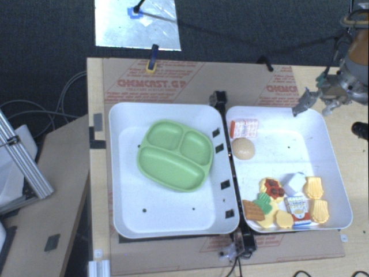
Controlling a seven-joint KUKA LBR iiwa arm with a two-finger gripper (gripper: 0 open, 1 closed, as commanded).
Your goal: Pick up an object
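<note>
Dark blue-grey carpet floor [40,33] around bench. Pale wooden bench top [351,154] covered by brown cardboard sheet [190,79] with red lettering. Shiny metal plate [137,16] on floor beyond bench, marked with blue tape. Grey cables [69,91] at left; aluminium rail [20,154] at left edge.

Gripper: you've got the gripper [316,101] hanging over the right bin's [331,154] far right corner, fingers spread, nothing between them.
Left bin [124,172]: green divided plate [174,155].
Right bin: toy food [285,203] clustered at the near edge.
</note>
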